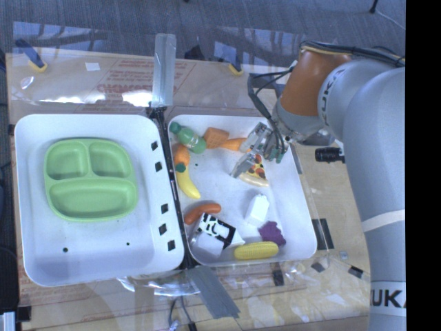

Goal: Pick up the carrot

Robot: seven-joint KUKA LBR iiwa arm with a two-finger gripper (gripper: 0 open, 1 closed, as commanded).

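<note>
Gripper (253, 156) hangs near the carrot (225, 141), seemingly apart from it.

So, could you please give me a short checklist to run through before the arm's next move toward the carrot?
1. Target located: the small orange carrot lies by the left wall of the right white bin. Ok.
2. Gripper over target: the two-finger gripper hangs above the pizza slice toy, well right of the carrot. Not ok.
3. Nothing held already: cannot tell.
4. Room around the carrot: the green bottle-shaped toy and the yellow banana touch or nearly touch it. Not ok.
5. Path clear leftward: the orange wedge-shaped toy lies beside the way. Cannot tell.
</note>
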